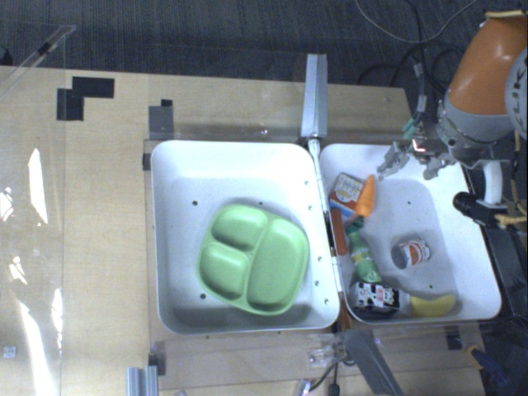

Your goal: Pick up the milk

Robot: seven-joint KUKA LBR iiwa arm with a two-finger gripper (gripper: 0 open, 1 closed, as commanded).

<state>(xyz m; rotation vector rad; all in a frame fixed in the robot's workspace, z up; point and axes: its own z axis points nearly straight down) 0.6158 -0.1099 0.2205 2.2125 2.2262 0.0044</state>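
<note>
Milk carton [376,296], black-and-white patterned, lies on its side in the right bin [478,246], at the near-left corner beside a banana [433,304]. The hand [415,160] hovers open and empty over the bin's far edge, well apart; the carton's long axis runs left-right.

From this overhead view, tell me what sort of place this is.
Most likely a robotics lab test bench, not a kitchen. Two shallow white bins, left bin and right bin, sit side by side on a wooden bench, a grey-and-orange arm reaches in, and loose cables trail behind.
</note>
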